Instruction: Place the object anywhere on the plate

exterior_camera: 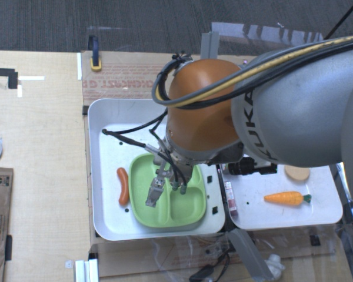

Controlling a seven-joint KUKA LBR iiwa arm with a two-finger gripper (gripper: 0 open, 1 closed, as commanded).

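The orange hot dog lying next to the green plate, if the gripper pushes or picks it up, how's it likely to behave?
The hot dog is a long rounded cylinder, so a sideways push would probably roll it. It looks smooth and glossy, likely plastic, so it may slip between fingers. It is small, so probably light.

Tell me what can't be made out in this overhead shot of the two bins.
- Tool over the green plate: too small and blurred to tell open from shut, or whether it holds anything.
- Plate's upper edge: covered by the arm's orange band.
- Right bin: its upper part lies under the grey arm; the pale round object is half covered.
- Sausage and carrot: fully visible.
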